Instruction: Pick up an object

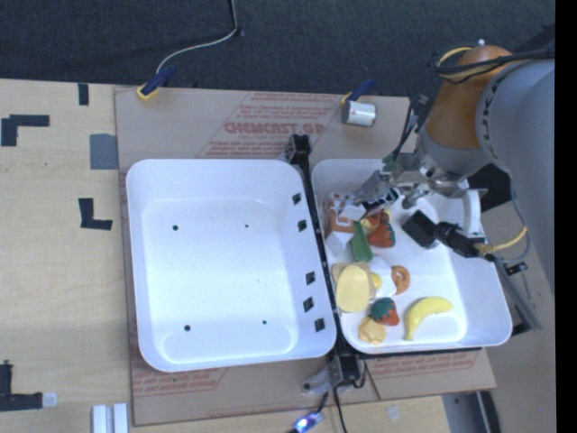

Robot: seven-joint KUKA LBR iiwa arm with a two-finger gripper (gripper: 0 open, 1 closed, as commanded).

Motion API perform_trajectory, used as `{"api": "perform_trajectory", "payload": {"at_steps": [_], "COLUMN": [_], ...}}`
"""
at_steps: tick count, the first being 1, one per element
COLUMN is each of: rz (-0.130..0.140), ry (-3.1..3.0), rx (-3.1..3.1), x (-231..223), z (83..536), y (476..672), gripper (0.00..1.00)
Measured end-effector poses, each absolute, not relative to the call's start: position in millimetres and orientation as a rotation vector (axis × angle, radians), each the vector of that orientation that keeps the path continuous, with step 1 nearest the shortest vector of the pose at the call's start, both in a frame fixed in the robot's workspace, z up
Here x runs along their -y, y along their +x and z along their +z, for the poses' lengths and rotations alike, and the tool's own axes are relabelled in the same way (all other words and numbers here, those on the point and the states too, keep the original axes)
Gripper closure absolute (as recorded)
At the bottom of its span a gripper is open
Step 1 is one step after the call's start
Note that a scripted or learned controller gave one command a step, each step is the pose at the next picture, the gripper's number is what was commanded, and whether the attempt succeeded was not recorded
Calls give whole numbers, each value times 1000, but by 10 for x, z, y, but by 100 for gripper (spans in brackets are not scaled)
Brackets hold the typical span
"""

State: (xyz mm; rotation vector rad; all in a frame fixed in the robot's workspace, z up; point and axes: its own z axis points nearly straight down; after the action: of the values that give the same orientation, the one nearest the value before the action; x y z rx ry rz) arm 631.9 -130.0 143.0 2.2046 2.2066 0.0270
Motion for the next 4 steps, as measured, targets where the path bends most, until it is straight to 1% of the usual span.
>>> {"api": "perform_trajectory", "payload": {"at_steps": [4], "rz": [28], "ry": [2204], "rx": [-2207], "x": [1296], "z": [1421], "y": [6324], "gripper": [0]}}
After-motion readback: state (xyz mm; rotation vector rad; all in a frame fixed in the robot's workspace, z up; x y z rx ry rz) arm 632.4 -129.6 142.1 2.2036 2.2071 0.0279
